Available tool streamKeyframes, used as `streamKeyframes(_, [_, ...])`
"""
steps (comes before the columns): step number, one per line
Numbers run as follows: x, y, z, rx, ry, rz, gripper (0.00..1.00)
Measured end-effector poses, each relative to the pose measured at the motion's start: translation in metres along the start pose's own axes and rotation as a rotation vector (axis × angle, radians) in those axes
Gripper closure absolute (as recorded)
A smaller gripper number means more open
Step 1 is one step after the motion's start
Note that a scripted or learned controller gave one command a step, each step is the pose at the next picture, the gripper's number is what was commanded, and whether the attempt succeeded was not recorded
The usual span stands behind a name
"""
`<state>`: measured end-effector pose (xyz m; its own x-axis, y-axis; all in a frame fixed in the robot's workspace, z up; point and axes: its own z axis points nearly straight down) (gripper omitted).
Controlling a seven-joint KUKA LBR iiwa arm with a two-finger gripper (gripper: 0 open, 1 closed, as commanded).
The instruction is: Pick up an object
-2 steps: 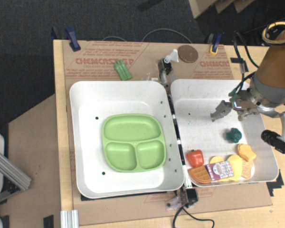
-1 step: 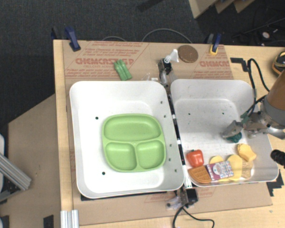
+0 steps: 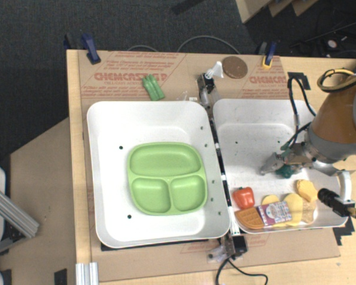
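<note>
Arm enters from the right; gripper (image 3: pixel 280 166) is low in the right bin (image 3: pixel 249 114), over a small teal object (image 3: pixel 285 171) on the bin floor. Fingers look to be around it, one grey tip sticking out left, but can't tell whether they're closed on it or just straddling it; too small and blurry.

Other candidates sit in the near part of the same bin: red pepper-like toy (image 3: pixel 243 197), yellow piece (image 3: pixel 306 189), packaged snack (image 3: pixel 275 212) on an orange item, all close together, apart from the gripper. Left bin (image 3: pixel 107 159) holds a green divided tray (image 3: pixel 166 177), well apart. Green clip (image 3: pixel 153 88) and brown disc (image 3: pixel 234 67) lie on the cardboard behind the bins.

Step, judged: grasp attempt on the teal object, gripper at pick height. Next move calls for closing firmly if not already, then a straight lift; grip looks off-centre, so slipping out is the risk.
</note>
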<state>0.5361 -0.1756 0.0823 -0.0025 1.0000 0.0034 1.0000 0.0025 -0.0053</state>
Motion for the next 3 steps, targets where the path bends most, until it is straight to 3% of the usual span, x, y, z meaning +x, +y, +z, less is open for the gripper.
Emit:
streamKeyframes(1, [-0.002, 0.001, -0.013, -0.005, -0.003, 0.002, 1.00])
streamKeyframes(2, [0.047, 0.075, -0.003, -0.011, -0.004, -0.004, 1.00])
streamKeyframes(3, [0.131, 0.079, -0.109, -0.015, -0.002, -0.006, 1.00])
